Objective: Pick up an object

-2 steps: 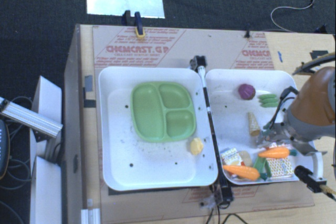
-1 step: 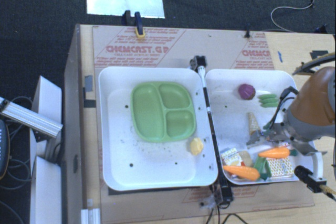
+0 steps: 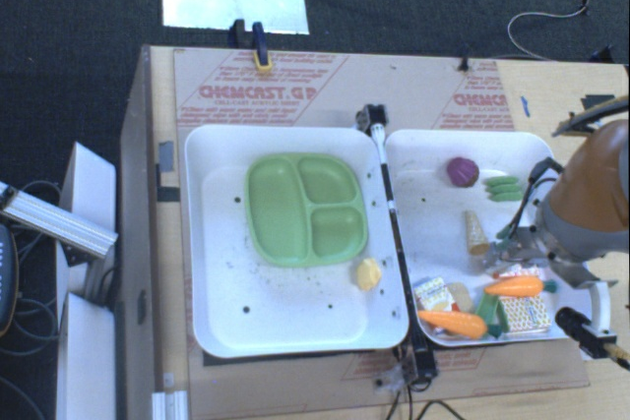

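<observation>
The arm [image 3: 589, 202] gets chopped off by the right edge and it's covering the right bin's [image 3: 433, 145] far side, so the hand's [image 3: 514, 256] fingers are too buried in toy clutter to make out.

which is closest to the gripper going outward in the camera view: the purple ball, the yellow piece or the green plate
Measured from the gripper, low in the right bin:
1. Purple ball, same bin, toward its far side.
2. Yellow piece, across the divider, in the left bin's near right part.
3. Green plate, middle of the left bin, farthest.
</observation>
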You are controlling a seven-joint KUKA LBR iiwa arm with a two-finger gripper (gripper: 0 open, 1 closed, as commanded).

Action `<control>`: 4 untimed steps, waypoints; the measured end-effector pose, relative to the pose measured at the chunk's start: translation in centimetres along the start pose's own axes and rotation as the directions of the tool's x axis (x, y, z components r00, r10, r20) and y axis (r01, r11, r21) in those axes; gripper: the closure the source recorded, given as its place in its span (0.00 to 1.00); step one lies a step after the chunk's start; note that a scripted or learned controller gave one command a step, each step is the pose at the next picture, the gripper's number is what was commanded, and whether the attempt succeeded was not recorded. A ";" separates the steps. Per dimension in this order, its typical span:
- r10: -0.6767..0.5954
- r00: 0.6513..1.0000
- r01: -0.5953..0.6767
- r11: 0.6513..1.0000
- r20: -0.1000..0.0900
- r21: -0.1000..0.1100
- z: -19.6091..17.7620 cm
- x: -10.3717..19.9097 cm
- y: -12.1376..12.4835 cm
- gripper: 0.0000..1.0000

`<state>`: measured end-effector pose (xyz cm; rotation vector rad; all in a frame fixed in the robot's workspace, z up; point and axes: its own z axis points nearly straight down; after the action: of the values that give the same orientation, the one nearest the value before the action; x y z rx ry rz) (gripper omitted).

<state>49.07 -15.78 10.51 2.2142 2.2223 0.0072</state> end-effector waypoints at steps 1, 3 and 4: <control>0.000 1.000 0.000 1.000 0.000 0.000 0.0 0.0 0.0 0.00; -0.001 1.000 0.001 1.000 0.000 -0.002 -1.0 0.0 0.1 0.00; 0.005 1.000 -0.005 1.000 0.011 -0.008 1.6 1.2 -0.1 0.00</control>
<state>48.96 -14.57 8.88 2.2100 2.2074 0.0040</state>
